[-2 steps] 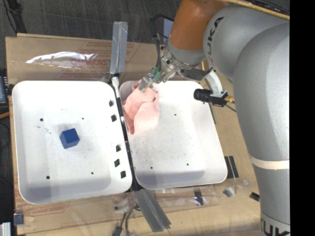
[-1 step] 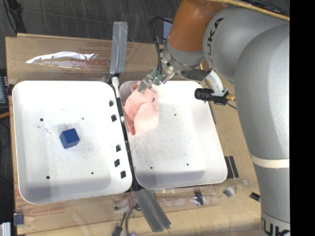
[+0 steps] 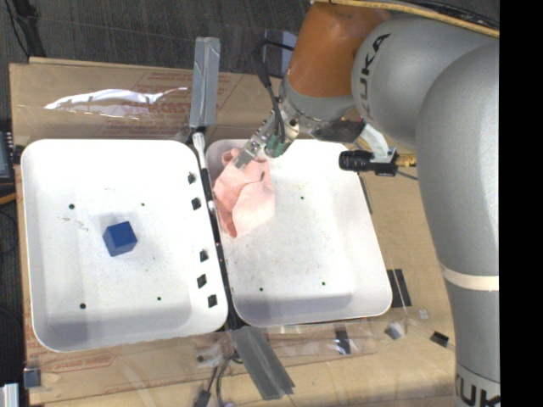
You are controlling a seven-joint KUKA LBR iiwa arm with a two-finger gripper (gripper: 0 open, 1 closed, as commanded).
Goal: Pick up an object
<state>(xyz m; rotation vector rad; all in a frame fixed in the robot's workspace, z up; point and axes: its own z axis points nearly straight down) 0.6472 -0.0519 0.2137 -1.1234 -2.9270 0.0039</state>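
gripper (image 3: 257,153) at 11 o'clock of right bin (image 3: 339,253), fingers clamped on top of pink cloth (image 3: 246,197), blue cube (image 3: 120,237) in left bin (image 3: 51,185), 9 o'clock side

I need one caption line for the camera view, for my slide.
Pincer holds pink cloth over right bin; blue cube sits in left bin.

You see a pink cloth (image 3: 245,195) crumpled in the right bin's (image 3: 339,253) far-left corner, its top end drawn up toward the bin's far rim, its folds drooping against the left wall. A small blue cube (image 3: 120,237) sits flat left of that bin.
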